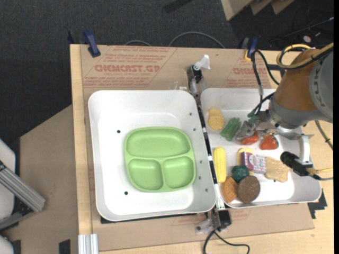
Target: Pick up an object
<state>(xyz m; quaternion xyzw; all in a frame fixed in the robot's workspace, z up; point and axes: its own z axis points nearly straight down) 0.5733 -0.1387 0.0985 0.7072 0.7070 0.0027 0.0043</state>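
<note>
We are hovering our gripper (253, 127) low in the right white plastic bin (296, 194), just above the small red plastic pieces (259, 139) beside the green toy vegetable (230, 129); how wide it stands we cannot tell. We should be centring over one red piece before descending, avoiding the green one.

R bin (302, 194) crowded; L bin's (106, 115) rim free.

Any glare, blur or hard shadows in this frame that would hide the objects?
Camera view: even, soft light; the white bins are bright but not washed out; the green tray and corn are sharp; the arm looks slightly soft, and it crowds the items beneath its gripper.
</note>
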